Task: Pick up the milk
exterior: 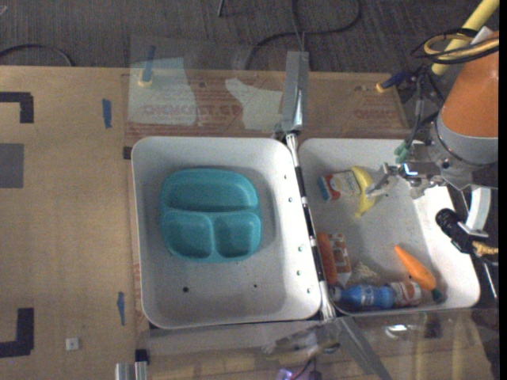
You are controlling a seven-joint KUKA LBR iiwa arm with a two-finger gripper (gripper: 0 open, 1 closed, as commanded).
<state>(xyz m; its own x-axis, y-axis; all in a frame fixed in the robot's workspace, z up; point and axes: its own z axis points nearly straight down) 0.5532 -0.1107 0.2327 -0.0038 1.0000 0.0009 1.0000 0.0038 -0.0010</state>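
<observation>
Milk point(341, 185), a small white carton with red and blue print, lay on its side at the upper left of the right bin point(463, 287), touching a yellow banana point(363, 188) just to its right. It rested on the bin floor, so the pick was not yet done; by my judgement the closing, the grasp and the lift were all left to do. The gripper point(390, 179) hung low over that bin's upper part, just right of the banana and near the milk but not on it. Its 2 fingers looked spread, with nothing between them, though they were small and somewhat blurred. The arm point(469, 105) came in from the right, its orange band above the wrist, the wrist pointing left and down toward the carton. Lower in the same bin lay a carrot point(416, 267), a blue bottle point(371, 296) and a red packet point(337, 258), well apart from the milk. The left bin point(150, 291) held a teal tray point(211, 214).
</observation>
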